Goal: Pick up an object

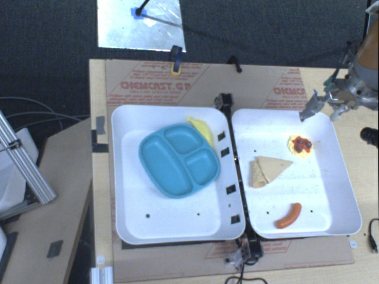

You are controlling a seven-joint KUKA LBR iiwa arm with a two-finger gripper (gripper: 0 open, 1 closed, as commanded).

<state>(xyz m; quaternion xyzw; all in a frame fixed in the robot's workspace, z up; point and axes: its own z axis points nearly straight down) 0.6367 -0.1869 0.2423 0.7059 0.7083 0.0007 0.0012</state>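
**Tool open above the right bin's far corner, nothing between its fingers**

We take the right bin [340, 176] as our landmark. The tool [324, 105] hangs over this bin's far right corner, near the rim, its two fingers spread apart with nothing held between them. One finger [310, 108] points down toward the bin's far edge; the other sits just to the right of it. The grey arm [366, 64] comes in from beyond the bin's right side.

Inside the bin we see three things, each apart from the others. A small round yellow piece with a red top [301, 145], perhaps a toy pastry, though the view is too coarse for us to be sure, lies in the far right part, nearest to the tool but not touched by it. A tan wedge [269, 169] lies near the bin's middle, toward its left wall. A sausage [288, 215] lies in the near part.

Left of our landmark, touching it along a black hinge-like joint, sits the left bin [127, 218]. It holds a blue tray [177, 160] with a banana [203, 130] tucked at the tray's far edge. Both bins rest on the surface [154, 84].
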